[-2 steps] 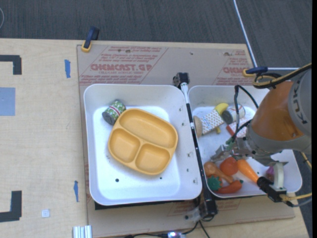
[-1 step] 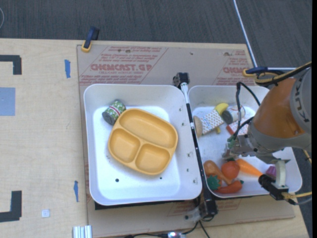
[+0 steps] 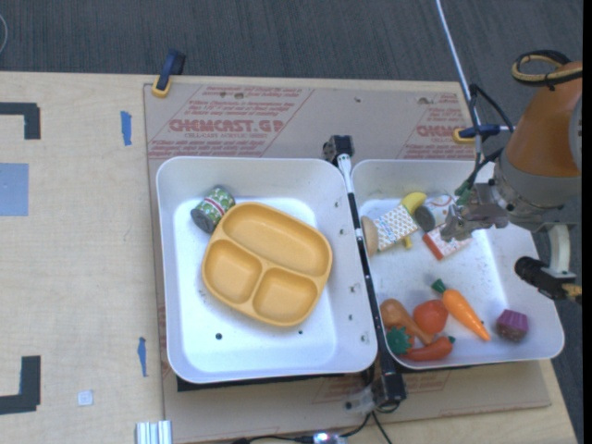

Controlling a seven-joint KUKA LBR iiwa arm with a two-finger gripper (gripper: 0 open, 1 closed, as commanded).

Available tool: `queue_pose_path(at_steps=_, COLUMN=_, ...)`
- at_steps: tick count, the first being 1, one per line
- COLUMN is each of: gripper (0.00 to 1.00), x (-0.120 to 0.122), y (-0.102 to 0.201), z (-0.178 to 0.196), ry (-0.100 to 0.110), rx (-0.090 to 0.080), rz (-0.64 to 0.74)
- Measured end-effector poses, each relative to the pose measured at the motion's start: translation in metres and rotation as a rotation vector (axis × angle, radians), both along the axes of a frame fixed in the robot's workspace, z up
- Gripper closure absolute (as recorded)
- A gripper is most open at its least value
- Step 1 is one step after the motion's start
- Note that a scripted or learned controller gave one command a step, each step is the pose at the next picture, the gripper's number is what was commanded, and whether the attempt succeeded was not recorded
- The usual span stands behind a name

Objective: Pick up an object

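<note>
You have the bench (image 3: 74,276) under two white bins: the left bin (image 3: 180,276) and the right bin (image 3: 527,336), sitting side by side and touching along their inner rims. The arm (image 3: 546,146) comes in from the right, its orange band above the wrist, and reaches down over the back of the right bin.

In the left bin you see a yellow divided plate (image 3: 266,263) lying flat near the middle, with a small green can (image 3: 213,208) on its side just beside the plate's back left edge.

The gripper (image 3: 460,225) hangs low over the right bin, right above a small red block (image 3: 442,244) and close to it; you cannot tell from this angle how far it is spread or whether it has hold of anything.

Near it lie a patterned cone (image 3: 393,227), a yellow piece (image 3: 413,200) and a dark piece (image 3: 424,217). Toward the front you find a carrot (image 3: 460,311), a tomato (image 3: 430,317), a red pepper (image 3: 428,349) and a purple piece (image 3: 512,323) by the right wall
</note>
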State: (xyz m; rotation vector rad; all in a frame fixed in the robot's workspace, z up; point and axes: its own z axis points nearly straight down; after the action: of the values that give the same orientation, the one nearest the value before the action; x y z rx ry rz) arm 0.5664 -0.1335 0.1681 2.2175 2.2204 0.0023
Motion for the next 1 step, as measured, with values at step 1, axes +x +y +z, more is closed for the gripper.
queue_pose_path(at_steps=1, gripper=0.00, x=-0.0006, y=0.0004, z=-0.0009, ry=0.003, rx=0.001, rz=0.000)
